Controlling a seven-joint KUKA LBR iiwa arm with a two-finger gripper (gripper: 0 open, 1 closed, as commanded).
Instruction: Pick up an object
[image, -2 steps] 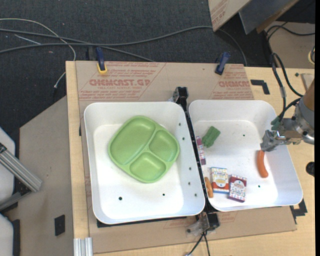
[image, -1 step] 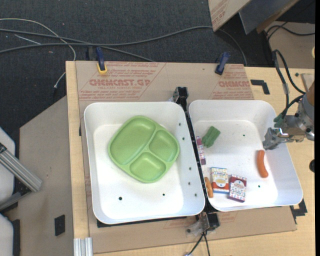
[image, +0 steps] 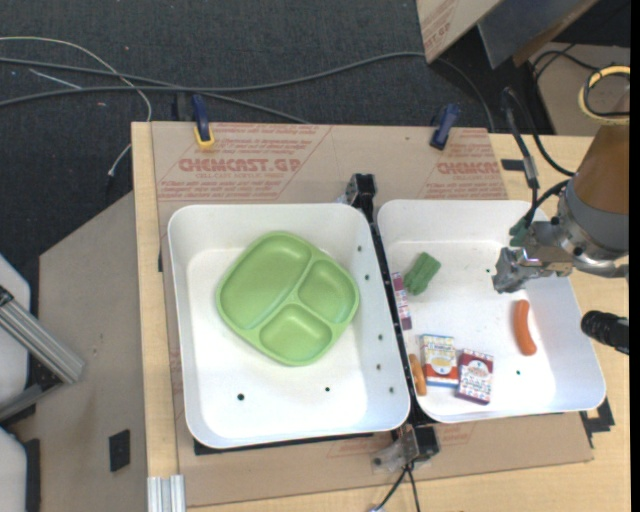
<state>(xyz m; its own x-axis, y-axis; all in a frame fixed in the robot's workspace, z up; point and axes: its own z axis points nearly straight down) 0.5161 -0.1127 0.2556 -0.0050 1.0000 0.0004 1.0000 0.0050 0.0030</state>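
Objects for picking all still lie loose, so the grasp is yet to come. Largest is the green divided plate (image: 288, 297) in the left bin (image: 190, 240); the right bin (image: 580, 390) holds two small cartons (image: 457, 366), a green block (image: 421, 272) and an orange sausage (image: 524, 328). Just above the sausage hangs the gripper (image: 512, 275), grasping nothing I can see; whether it is released or clenched I cannot tell.

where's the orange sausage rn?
The orange sausage lies in the right bin, near its right side, just below the gripper and right of the two small cartons.
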